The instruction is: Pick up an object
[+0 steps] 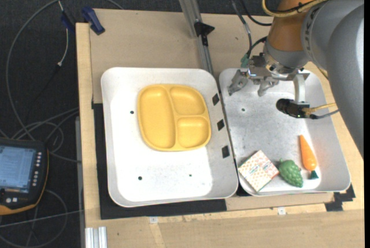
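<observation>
My gripper (pixel 251 86) hangs over the far end of the right bin (pixel 260 125), its two fingers spread open with nothing between them. An orange carrot (pixel 307 152) lies near that bin's right wall. A green bumpy toy vegetable (pixel 291 172) sits just below the carrot, at the near edge. Beside it, to the left, a small patterned box (pixel 258 170) rests in the near left corner. All three lie well nearer the camera than the gripper.
The left bin (pixel 121 125) holds a yellow divided plate (pixel 174 116). A metal post (pixel 191 4) rises behind the gap between the bins. A black fitting with a yellow cable (pixel 292 107) hangs from the arm over the right bin.
</observation>
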`<action>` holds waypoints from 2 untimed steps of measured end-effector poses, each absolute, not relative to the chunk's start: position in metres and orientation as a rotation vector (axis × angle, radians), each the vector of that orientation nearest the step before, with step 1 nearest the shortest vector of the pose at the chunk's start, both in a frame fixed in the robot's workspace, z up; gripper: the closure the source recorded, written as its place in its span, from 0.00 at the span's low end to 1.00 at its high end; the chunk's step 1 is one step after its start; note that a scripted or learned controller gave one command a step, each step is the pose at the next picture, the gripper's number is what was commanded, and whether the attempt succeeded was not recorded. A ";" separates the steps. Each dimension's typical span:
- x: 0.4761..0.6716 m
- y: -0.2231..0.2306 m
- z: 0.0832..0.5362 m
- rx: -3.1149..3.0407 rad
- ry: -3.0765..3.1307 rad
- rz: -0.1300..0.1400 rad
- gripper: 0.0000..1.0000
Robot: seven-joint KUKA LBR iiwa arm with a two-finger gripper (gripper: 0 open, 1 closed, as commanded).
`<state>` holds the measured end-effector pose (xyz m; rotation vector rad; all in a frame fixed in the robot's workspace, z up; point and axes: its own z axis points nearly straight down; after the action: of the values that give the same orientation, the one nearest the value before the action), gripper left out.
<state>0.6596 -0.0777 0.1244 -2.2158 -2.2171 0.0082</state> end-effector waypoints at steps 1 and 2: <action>0.659 -0.077 0.090 -2.217 -2.219 0.006 0.00; 0.661 -0.076 0.105 -2.219 -2.222 -0.002 1.00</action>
<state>0.6607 -0.0763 0.1046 -2.2195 -2.2216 -0.0016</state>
